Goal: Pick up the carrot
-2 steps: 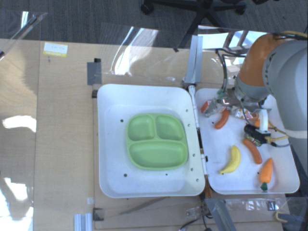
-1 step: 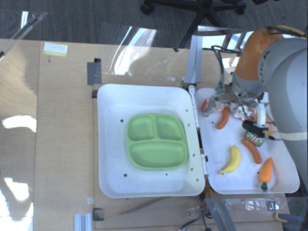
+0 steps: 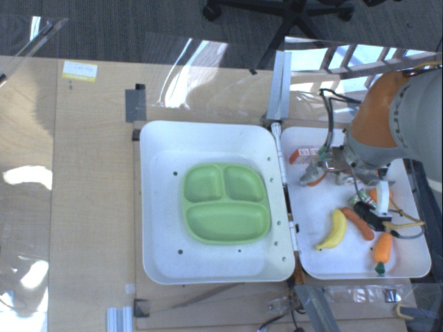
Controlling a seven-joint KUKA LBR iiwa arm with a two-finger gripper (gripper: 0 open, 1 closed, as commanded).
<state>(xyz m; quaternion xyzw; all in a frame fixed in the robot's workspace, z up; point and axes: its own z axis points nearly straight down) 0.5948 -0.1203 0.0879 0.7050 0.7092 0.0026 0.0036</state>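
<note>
Two white bins, and your carrot [image 3: 382, 249] lies near the right bin's [image 3: 304, 213] front right corner, beside the banana [image 3: 334, 229]. You cannot tell the gripper's [image 3: 331, 166] state; it hovers farther back, so reaching comes next.

I see a pale wooden bench [image 3: 83, 206] carrying two shallow white bins side by side: the left bin [image 3: 156, 206] and the right bin [image 3: 308, 216]. A yellow label [image 3: 79, 70] and a small grey block [image 3: 136, 104] also lie on it
</note>
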